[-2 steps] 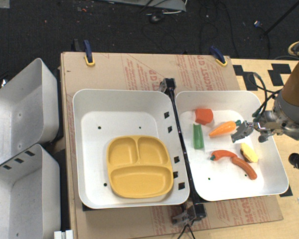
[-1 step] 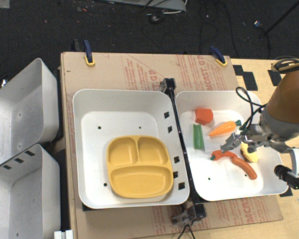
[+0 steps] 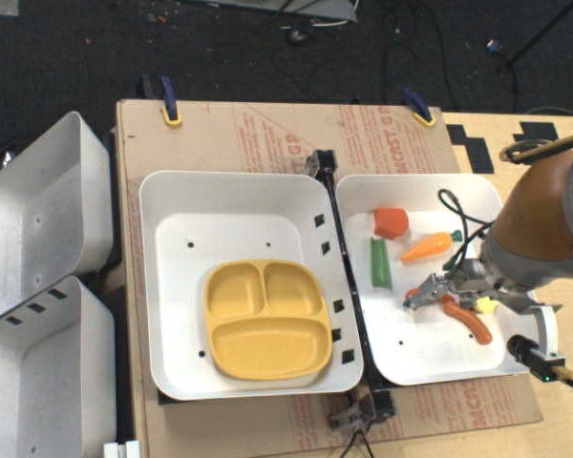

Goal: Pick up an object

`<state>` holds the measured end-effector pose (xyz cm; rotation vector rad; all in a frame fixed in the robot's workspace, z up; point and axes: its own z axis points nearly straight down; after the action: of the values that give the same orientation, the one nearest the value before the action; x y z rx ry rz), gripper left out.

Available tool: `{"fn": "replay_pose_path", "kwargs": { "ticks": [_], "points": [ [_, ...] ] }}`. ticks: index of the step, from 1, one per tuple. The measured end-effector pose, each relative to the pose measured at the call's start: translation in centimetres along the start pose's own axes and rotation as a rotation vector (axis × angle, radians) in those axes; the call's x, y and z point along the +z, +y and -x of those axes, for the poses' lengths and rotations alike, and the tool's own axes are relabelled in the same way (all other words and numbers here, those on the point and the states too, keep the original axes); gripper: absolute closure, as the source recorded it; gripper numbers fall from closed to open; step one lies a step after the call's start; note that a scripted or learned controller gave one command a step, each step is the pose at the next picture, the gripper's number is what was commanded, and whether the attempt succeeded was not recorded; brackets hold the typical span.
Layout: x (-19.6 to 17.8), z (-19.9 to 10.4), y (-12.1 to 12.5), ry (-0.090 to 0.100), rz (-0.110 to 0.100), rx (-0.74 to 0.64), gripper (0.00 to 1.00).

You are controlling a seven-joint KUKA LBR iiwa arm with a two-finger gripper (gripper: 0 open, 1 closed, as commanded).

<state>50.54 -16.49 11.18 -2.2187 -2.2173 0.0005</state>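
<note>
In the right bin (image 3: 430, 370) lie a red-orange block (image 3: 392, 221), an orange carrot (image 3: 428, 247), a green stick (image 3: 379, 262) and an orange-red sausage-shaped piece (image 3: 468, 320) with a small yellow bit (image 3: 485, 304) beside it. My gripper (image 3: 422, 297) hangs low over the middle of this bin, its grey fingers (image 3: 418, 299) pointing left, just right of the green stick and touching the left end of the sausage piece. Nothing shows between the fingers. The arm's grey and orange body (image 3: 544, 218) covers the bin's right side.
The left bin (image 3: 172, 256) holds a yellow divided plate (image 3: 265, 318). A black divider (image 3: 342, 256) runs between the bins. Both sit on a cardboard sheet (image 3: 267, 132) with clamps at the back. Grey trays (image 3: 38, 256) stand off the bench at left.
</note>
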Motion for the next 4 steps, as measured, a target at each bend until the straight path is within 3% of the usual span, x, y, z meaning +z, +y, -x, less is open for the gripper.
{"fn": "replay_pose_path", "kwargs": {
  "ticks": [1, 2, 4],
  "points": [
    [2.0, -0.1, 0.0, -0.002, 0.002, 0.0, 0.0],
    [1.0, -0.1, 0.0, -0.003, 0.003, 0.001, 1.0],
    [-7.6, -0.5, 0.4, -0.005, 0.008, -0.003, 1.0]
  ]
}}
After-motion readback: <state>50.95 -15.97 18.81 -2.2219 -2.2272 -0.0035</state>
